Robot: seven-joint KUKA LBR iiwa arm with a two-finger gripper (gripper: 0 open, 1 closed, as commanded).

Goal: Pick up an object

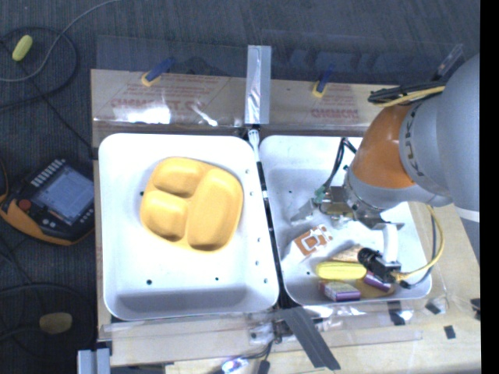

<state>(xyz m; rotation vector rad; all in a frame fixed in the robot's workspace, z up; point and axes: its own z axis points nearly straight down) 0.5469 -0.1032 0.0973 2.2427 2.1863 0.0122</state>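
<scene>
My gripper (pixel 337 202) hangs over the middle of the right bin (pixel 290 168), under the grey arm with its orange band. Just below and left of it lies a small orange and white item (pixel 313 241). Along the bin's front wall lie a yellow oblong item (pixel 341 271), a purple block (pixel 341 291) and a flat tan piece (pixel 348 253). A small brownish item (pixel 379 284) lies at the front right. I see nothing held by the gripper.
The left bin (pixel 117 287) holds a large yellow dish with three compartments (pixel 191 202). A ridge (pixel 265 209) divides the two bins. A control pendant (pixel 54 201) lies on the dark floor at left. The arm covers the right bin's right side.
</scene>
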